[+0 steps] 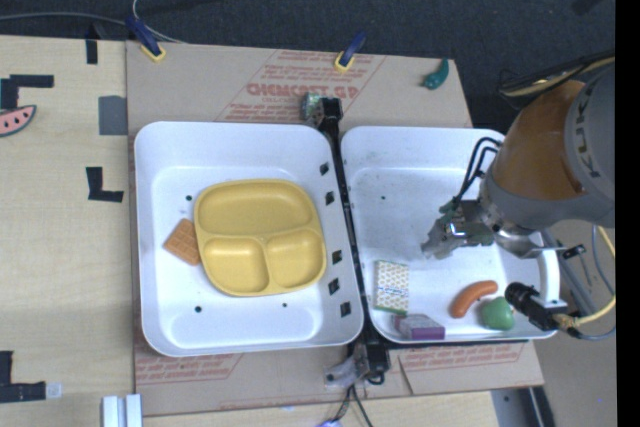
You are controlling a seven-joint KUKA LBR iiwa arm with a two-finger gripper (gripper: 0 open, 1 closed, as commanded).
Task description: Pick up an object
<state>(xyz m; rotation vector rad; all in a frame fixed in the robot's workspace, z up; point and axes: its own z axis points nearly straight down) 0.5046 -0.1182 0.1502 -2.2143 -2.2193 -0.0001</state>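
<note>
Gripper (445, 237) is low over the right bin (420, 150), above bare floor near the middle. Can't tell its state from this angle, and nothing shows in it.

Candidates sit along the right bin's near edge: patterned packet (392, 284), small purple block (422, 326), orange sausage (472, 298), green ball (497, 314). They look bunched against the front wall, which would leave little room there for a top-down grab.

Closest to the gripper is the packet, just below and left of it, apart. Sausage is near, below and right. Ball touches or nearly touches the sausage's lower end; the block is at the front lip.

Left bin (160, 150) holds a yellow divided tray (261, 237) with a tan cracker (182, 241) tucked at its left edge. Both are well apart from the gripper, across the divider.
</note>
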